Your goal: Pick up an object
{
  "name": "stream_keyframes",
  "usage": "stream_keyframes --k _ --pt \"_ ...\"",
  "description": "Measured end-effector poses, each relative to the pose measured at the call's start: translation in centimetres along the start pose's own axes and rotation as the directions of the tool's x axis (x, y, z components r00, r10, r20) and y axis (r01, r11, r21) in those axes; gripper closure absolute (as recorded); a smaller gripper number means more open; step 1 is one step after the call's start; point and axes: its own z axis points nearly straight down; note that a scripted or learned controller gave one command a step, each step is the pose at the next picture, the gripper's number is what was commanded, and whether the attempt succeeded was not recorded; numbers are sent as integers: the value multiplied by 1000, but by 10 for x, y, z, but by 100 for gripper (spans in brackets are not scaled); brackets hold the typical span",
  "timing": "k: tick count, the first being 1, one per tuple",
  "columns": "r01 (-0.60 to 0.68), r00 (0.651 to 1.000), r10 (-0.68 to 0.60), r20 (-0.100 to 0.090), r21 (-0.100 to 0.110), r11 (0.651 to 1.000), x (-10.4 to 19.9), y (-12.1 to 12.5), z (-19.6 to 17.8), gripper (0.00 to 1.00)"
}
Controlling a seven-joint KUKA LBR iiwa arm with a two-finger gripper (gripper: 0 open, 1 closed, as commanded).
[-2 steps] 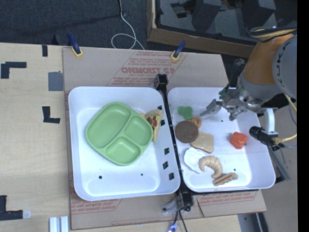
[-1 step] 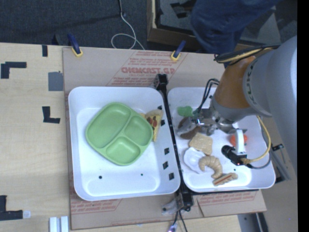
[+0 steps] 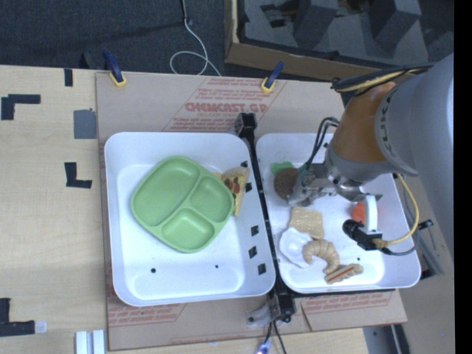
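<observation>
While the task is leaving the choice of object open, the brown round piece (image 3: 285,184) lying near the upper left corner of the right bin (image 3: 409,275) is looking like the one being approached, since the claw (image 3: 308,188) is hovering just beside it on its right. It is reading as toy food, probably light and stiff, with a rounded top that could be slipping out of a pinch, so taking it across its widest part, low on its sides, seems the safer hold. A green piece (image 3: 281,167) is sitting right against its upper edge and may be getting in the way. Whether the claw is clenched or released cannot be told, as the wrist is hiding it. Further down the same bin a tan square cracker (image 3: 306,222), a croissant (image 3: 322,252) and a small sausage (image 3: 343,273) are lying close together, flatter and harder to pinch. Across the divider, the left bin (image 3: 118,271) is carrying a green sectioned plate (image 3: 182,203) and a pizza slice (image 3: 234,182), all resting on the desk (image 3: 44,220).
</observation>
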Motion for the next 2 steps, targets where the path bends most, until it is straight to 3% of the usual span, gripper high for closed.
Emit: stream_keyframes --k 1,2 --pt "0 1000 0 0 1 1000 0 0 1 0" --pt "2 1000 -2 0 -2 1000 7 71 12 0"
